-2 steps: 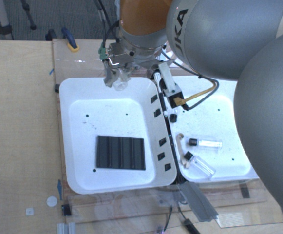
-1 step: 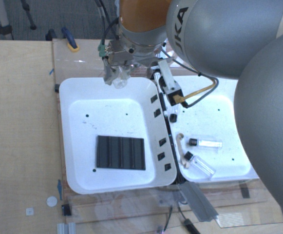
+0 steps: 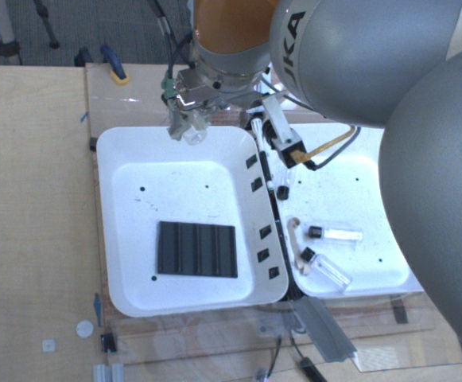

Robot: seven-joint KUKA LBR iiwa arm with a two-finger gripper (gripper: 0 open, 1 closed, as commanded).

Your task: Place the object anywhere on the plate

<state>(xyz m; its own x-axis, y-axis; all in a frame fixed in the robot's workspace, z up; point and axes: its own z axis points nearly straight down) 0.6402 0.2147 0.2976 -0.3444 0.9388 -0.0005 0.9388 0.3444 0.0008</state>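
Over left bin (image 3: pixel 115 213), tool (image 3: pixel 188 130).

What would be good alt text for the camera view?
A grey arm reaches from the right, its gripper above the far rim of the left bin, which holds a dark ridged plate. Two clear vials lie in the right bin.

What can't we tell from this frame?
- Pincer, camera view: small and blurred over the far rim of the left bin; what, if anything, it holds is unclear.
- Right bin: its right part is hidden by the arm.
- Two clear vials in the right bin: too small to show contents.
- Dark ribbed plate: material unclear.
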